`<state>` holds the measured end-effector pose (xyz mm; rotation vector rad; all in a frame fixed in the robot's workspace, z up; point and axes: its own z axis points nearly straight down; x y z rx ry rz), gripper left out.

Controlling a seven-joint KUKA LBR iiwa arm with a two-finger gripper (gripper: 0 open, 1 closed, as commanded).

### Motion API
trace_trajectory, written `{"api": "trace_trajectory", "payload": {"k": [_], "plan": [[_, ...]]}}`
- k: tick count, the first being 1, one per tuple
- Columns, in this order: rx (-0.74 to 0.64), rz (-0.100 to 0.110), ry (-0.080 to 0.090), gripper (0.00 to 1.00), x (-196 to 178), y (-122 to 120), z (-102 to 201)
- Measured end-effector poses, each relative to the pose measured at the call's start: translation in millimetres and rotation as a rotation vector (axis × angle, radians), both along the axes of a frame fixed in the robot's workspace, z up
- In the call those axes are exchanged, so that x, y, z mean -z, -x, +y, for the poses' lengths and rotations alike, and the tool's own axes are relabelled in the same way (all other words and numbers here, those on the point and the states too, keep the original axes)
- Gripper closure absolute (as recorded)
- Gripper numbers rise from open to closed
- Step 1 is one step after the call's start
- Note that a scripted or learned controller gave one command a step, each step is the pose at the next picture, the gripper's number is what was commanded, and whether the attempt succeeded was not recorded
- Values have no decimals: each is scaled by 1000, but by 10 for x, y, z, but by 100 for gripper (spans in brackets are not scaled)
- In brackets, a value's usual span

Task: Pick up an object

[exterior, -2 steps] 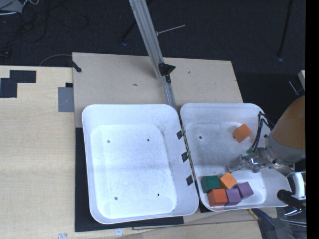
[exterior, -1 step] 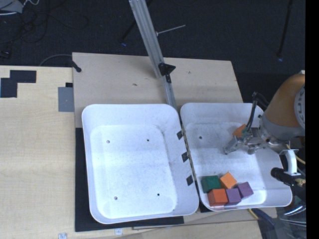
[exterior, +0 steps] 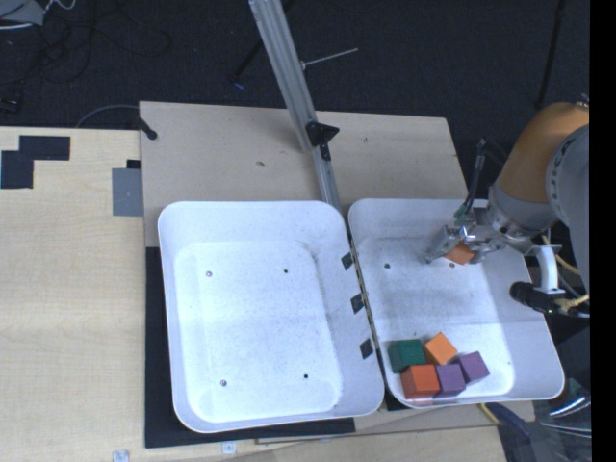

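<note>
The end effector grips an orange block above the right bin. Near that bin's front wall cluster green, orange, red and two purple blocks, well apart from it.

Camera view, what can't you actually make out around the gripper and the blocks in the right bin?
- Gripper: too small and blurred to tell the finger state.
- Orange piece at the gripper: partly covered by it; whether it is gripped or just lying under it cannot be told.
- Arm: cut off by the right edge.
- Block pile in the right bin: blocks overlap, so full shapes are hidden.
</note>
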<state>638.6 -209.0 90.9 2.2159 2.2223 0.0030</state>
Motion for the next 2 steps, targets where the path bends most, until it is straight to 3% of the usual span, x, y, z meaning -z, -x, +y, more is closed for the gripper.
{"api": "trace_trajectory", "payload": {"k": [1, 2], "plan": [[-5, 17, -2, 100, -74, 51, -4], [-9, 9, -1, 0, -84, 27, 13]]}}
